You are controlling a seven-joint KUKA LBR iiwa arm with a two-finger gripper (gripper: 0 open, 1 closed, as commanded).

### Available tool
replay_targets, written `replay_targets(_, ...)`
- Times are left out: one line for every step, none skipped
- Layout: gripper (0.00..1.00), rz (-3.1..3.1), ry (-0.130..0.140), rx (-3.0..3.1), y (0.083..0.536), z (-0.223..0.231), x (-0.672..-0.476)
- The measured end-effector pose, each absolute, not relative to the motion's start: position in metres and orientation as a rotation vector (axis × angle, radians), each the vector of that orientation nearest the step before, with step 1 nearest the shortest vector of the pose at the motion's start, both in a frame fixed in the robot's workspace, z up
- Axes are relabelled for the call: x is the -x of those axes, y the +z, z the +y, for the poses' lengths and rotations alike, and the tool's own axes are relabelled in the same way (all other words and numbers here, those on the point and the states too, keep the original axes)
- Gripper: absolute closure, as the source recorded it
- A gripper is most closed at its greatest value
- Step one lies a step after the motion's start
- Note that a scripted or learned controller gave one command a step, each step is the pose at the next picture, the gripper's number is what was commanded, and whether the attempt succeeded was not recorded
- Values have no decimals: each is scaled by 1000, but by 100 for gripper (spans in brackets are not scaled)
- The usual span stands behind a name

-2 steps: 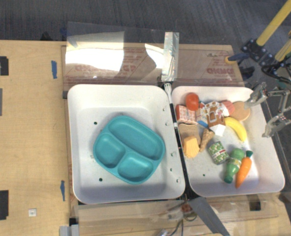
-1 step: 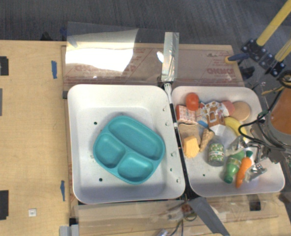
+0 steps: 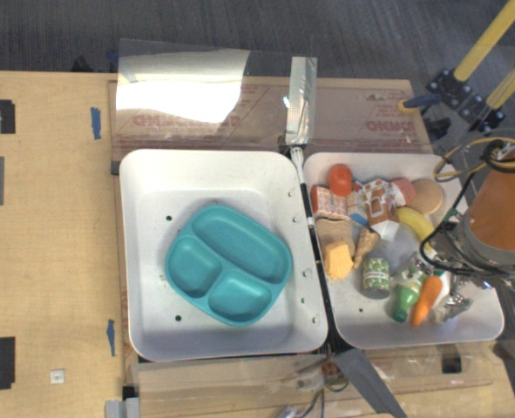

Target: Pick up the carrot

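The carrot point(image 3: 426, 298) is a small orange stick lying at a slant in the front right part of the right bin point(image 3: 484, 327). A green vegetable point(image 3: 404, 301) touches its left side. My gripper point(image 3: 456, 304) hangs low over the bin floor just to the right of the carrot, under the orange band of the arm point(image 3: 501, 212). Nothing shows as lifted off the bin floor. The arm's body and cables hide part of the bin's right side.
The right bin also holds a red tomato point(image 3: 340, 179), printed food packs point(image 3: 366, 202), a banana point(image 3: 414, 223), a yellow cheese wedge point(image 3: 337, 260) and a small can point(image 3: 376, 276). A teal divided plate point(image 3: 229, 264) lies in the left bin point(image 3: 144, 233).
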State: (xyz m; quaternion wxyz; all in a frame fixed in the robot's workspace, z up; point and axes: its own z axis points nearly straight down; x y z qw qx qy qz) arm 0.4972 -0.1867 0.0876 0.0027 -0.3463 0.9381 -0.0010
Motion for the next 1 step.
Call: replay_targets(100,2935,-2,1085,96,-184,-500)
